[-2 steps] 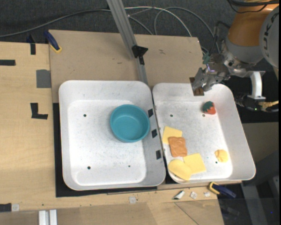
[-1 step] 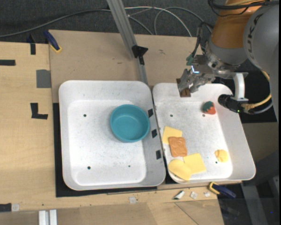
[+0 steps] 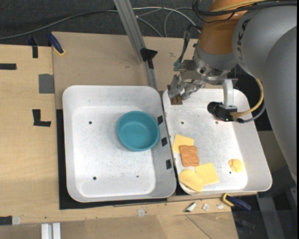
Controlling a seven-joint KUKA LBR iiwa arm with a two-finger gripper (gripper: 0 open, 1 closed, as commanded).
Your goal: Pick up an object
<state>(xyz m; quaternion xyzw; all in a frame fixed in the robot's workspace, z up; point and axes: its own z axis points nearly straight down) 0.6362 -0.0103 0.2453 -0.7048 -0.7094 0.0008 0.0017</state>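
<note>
Filling the right of the camera view, the grey arm [image 3: 276, 63] is reaching in, its orange band [image 3: 224, 19] sitting just above the wrist. Below and to the left of the gripper [image 3: 178, 94], the left white bin [image 3: 79, 133] is lying on the bench and holding a blue bowl [image 3: 137, 130] upright near its middle. Directly beneath the gripper, the right white bin [image 3: 249, 148] is carrying several pieces of toy food well below the fingers: yellow slices [image 3: 199, 176], an orange-brown piece [image 3: 190, 156] resting on them, and a small yellow lump [image 3: 234, 165] off towards the bin's right side. The gripper is hovering over the top left corner of the right bin, its fingers pinching a small brown object [image 3: 177, 100].
</note>
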